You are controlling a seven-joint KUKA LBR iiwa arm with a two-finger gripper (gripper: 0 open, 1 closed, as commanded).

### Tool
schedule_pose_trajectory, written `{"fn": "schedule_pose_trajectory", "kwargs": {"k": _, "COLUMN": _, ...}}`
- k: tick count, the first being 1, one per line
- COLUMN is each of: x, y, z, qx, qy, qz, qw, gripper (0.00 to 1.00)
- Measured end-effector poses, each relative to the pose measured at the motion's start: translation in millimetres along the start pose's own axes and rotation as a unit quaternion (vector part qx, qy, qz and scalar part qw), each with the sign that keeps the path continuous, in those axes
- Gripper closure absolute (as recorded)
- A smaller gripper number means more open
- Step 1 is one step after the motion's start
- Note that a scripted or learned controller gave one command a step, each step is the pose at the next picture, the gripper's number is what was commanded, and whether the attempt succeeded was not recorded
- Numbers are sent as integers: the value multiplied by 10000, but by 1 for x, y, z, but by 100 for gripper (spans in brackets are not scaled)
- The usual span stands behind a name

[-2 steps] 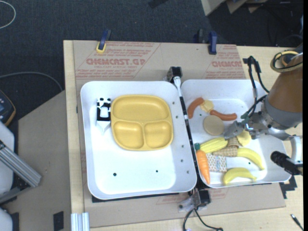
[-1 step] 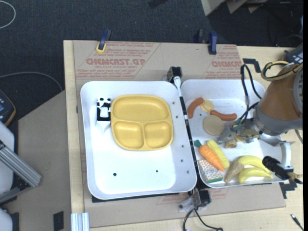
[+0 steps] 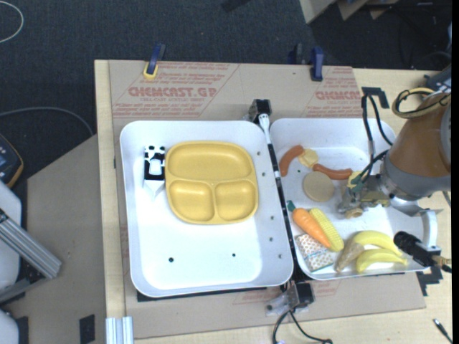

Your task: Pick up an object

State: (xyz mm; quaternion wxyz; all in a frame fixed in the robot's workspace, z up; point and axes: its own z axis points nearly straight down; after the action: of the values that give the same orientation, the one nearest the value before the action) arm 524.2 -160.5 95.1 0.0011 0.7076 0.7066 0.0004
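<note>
The bench (image 3: 107, 192) carries two shallow white bins side by side. The left bin (image 3: 208, 264) holds a yellow divided tray (image 3: 211, 180) in its upper half, with a small black-and-white piece (image 3: 153, 165) at the tray's 9 o'clock. The right bin (image 3: 337, 129) holds the loose objects the task can draw on. A pair of bananas (image 3: 373, 251) lies toward its 5 o'clock corner, a carrot (image 3: 310, 224) and a yellow corn cob (image 3: 327, 229) sit near the middle of its lower half, and a patterned packet (image 3: 314, 253) is at 7 o'clock. A tan round disc (image 3: 318, 187) sits near the centre, with an orange sausage shape (image 3: 288, 158) at about 11 o'clock and a second one (image 3: 333, 170) just above the disc.

The arm reaches in from 3 o'clock, and its tool (image 3: 353, 201) is low inside the right bin, just beside the disc's 3 o'clock edge. Whether the tool is released or clenched cannot be told from this view, and no object can be seen caught in it. Judging by this, the pick is not yet done. Every object lies in the bin, and the grasp and lift remain.
</note>
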Motion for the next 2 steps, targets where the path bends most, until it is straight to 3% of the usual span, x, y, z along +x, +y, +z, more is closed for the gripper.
{"fn": "schedule_pose_trajectory", "kwargs": {"k": 2, "x": 0, "y": 1, "z": -107, "qx": -20, "qy": -7, "qz": -14, "qw": 10000, "gripper": 100}}
